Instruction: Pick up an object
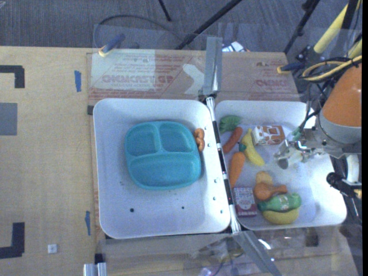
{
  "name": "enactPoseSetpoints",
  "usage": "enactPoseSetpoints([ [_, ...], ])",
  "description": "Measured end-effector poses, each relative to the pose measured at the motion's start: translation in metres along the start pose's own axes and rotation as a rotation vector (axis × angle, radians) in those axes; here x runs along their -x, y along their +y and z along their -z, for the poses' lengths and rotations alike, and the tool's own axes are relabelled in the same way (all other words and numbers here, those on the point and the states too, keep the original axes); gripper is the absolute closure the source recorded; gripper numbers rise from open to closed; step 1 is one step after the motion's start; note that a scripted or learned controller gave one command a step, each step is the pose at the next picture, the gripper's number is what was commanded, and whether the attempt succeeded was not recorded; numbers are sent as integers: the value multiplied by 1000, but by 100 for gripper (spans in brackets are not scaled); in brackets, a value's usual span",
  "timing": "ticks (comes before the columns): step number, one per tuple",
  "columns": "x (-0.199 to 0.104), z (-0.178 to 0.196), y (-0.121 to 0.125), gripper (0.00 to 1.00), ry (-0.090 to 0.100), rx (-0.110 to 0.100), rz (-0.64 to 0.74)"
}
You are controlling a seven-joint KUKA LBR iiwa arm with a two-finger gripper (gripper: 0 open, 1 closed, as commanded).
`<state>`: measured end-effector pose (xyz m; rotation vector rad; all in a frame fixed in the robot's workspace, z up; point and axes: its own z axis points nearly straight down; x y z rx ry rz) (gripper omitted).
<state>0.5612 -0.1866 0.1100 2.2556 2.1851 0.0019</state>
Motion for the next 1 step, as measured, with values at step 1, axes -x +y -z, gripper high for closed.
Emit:
enactPoseSetpoints([
  [1, -52, 95, 17, 100, -1, -1, -128],
])
